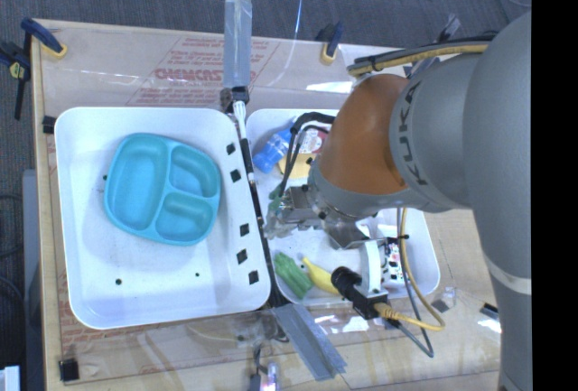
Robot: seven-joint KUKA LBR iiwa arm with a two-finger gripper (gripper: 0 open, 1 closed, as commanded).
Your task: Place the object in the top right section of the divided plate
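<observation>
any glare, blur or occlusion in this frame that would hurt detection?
Camera view: sharp overall; mild glare on the clear plastic sheet behind the bins; blue divided plate evenly lit; the arm covers much of the right bin, shading its objects.

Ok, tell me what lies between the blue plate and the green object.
In the camera view, the two bins' adjoining walls lie between the blue plate and the green object.

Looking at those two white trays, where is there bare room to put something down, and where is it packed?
Bare room: the left bin's floor around the blue divided plate, and the plate's three sections. Crowded: the right bin, where the arm hangs over a blue bottle, a green item and a yellow one.
</observation>
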